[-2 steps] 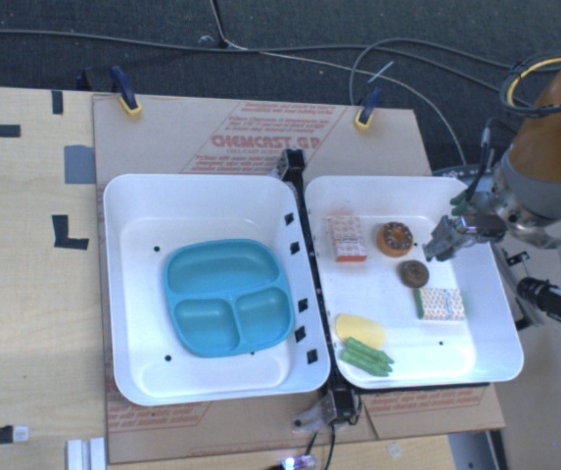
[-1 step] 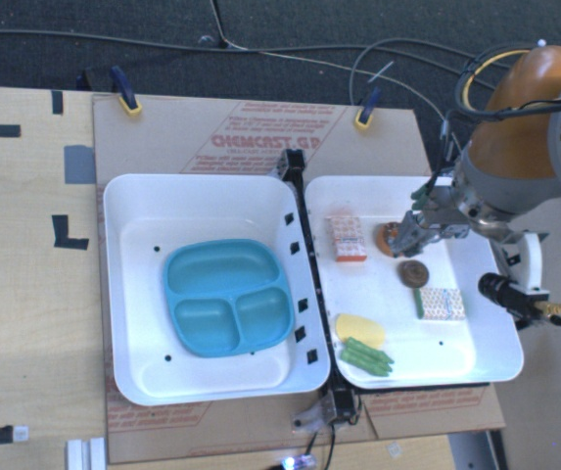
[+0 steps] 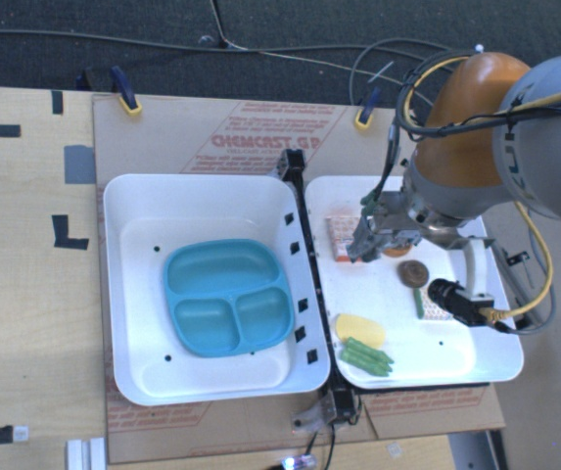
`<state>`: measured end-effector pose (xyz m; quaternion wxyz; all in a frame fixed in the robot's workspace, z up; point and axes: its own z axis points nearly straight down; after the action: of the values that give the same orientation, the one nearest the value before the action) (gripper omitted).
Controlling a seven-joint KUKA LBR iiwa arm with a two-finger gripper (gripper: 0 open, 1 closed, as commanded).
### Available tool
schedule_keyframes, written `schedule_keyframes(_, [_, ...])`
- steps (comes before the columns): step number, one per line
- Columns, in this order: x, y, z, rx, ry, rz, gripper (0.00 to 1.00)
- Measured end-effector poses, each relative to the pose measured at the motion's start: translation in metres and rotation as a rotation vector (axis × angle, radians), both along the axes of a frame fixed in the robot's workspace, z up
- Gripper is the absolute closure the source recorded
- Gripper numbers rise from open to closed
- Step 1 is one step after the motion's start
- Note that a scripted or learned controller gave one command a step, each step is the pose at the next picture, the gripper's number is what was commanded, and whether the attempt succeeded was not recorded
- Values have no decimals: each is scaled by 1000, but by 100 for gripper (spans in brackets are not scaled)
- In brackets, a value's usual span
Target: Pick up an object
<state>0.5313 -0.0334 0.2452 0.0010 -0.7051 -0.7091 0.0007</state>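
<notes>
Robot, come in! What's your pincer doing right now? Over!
Pincer low in right bin, at pink packet. Grip unclear. Brown disc, yellow piece, green beans lying free.

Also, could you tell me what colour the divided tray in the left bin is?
The divided tray is light blue, seen best in the camera view.

Two bins sit side by side on a board [image 3: 260,135] atop the surface [image 3: 25,292], divided by a strip [image 3: 304,262]. A tray [image 3: 228,297] lies in the left bin [image 3: 128,223]. In the right bin [image 3: 486,360], the gripper [image 3: 363,248] hangs over a packet [image 3: 341,231] at the back left; a disc [image 3: 414,273] lies to its right. A lemon [image 3: 360,329] and beans [image 3: 366,357] lie at the front left, touching.
</notes>
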Motion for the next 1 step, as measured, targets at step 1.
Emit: schedule_keyframes(1, [-4, 54, -15, 0, 1, 0, 100])
